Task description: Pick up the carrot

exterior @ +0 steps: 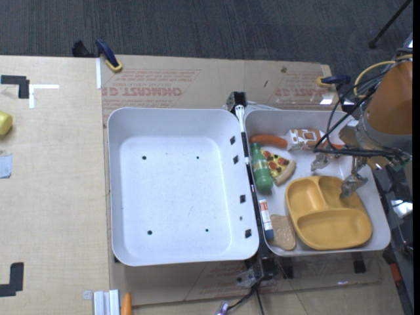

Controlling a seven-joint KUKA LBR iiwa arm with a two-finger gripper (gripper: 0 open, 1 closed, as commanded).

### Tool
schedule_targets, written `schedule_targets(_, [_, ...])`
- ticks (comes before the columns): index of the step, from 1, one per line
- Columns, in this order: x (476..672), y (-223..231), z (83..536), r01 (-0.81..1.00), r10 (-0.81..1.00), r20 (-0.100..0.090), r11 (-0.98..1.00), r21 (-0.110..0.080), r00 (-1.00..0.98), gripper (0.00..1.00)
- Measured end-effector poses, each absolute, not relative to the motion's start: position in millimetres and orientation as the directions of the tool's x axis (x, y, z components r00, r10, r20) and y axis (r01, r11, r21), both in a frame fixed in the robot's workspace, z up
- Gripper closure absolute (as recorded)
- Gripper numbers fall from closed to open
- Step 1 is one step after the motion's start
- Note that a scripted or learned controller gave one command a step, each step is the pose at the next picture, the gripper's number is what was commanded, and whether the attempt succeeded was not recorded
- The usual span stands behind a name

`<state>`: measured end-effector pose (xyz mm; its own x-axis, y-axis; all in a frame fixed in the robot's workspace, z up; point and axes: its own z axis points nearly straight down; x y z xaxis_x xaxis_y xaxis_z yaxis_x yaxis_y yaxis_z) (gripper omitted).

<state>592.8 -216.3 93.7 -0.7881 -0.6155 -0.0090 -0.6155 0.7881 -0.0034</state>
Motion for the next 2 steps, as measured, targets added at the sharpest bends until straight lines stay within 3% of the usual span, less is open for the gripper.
schedule_targets(1, [621.7, -216, 94, -0.838, -0.838, -0.012, 0.545, -0.001, -0.545, 0.0])
schedule_targets(2, [589.9, -213, 95, -0.846, -0.846, -0.01, 0.534, -0.007, -0.534, 0.0])
